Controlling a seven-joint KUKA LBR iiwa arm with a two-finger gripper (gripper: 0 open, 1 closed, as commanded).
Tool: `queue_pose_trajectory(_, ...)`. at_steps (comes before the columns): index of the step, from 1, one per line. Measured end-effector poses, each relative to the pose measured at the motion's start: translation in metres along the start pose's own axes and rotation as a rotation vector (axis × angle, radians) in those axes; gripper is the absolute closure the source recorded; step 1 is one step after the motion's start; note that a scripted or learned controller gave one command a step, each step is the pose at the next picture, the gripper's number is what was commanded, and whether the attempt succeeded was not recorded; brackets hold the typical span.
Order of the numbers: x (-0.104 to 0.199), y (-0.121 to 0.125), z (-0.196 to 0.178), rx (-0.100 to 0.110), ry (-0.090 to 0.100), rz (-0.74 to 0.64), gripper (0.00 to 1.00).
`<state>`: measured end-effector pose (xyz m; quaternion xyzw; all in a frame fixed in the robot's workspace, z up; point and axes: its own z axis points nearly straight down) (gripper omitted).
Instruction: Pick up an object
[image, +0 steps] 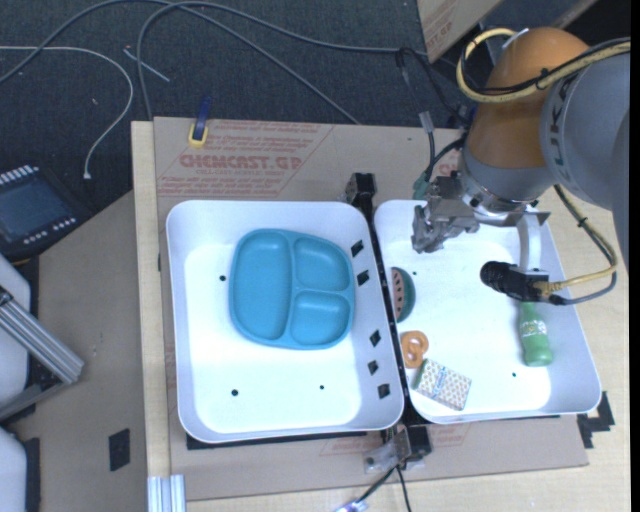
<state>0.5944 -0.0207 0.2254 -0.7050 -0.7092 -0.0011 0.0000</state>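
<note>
My gripper (433, 233) hangs over the far left part of the right bin (470, 300), above bare white floor. Nothing shows in its grasp. Nearer the front along the bin's left wall lie a watermelon slice (402, 293), an orange pretzel-shaped ring (414, 346) and a checkered packet (443, 384). A green bottle (535, 335) lies near the right wall. All of them sit apart from the gripper.
The left bin (200, 380) holds a blue divided plate (291, 288). A black divider with clips (374, 300) runs between the bins. A black cylindrical part with a yellow cable (510, 279) hangs over the right bin below the arm.
</note>
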Motion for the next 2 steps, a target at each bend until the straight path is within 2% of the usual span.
queue_pose_trajectory(1, 0.052, 0.031, 0.003, -0.001, 0.001, 0.0, 1.0)
queue_pose_trajectory(2, 0.108, 0.041, -0.006, -0.001, 0.001, 0.0, 1.0)
